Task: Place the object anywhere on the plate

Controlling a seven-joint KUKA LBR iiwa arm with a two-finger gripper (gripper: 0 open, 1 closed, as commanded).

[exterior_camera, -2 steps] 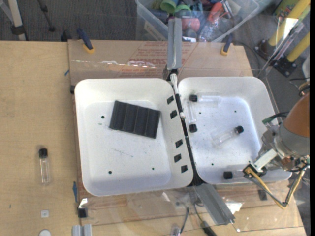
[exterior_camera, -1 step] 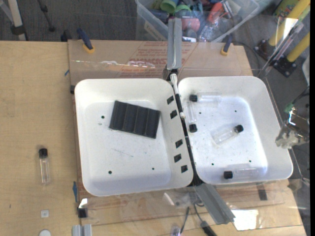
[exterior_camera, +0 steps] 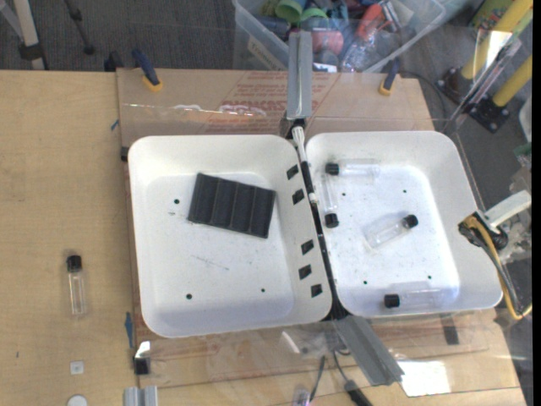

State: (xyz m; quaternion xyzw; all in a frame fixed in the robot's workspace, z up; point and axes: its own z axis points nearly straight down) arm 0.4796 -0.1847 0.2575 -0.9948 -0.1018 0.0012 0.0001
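Clear vial [exterior_camera: 387, 229] in right bin [exterior_camera: 448, 155], plate [exterior_camera: 232, 205] leftward.

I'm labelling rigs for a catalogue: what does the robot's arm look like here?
At the frame's right edge, beside the right bin, a pale angular bracket shows, with a yellow cable curling under it and looping downward. Any markings are too small to read.
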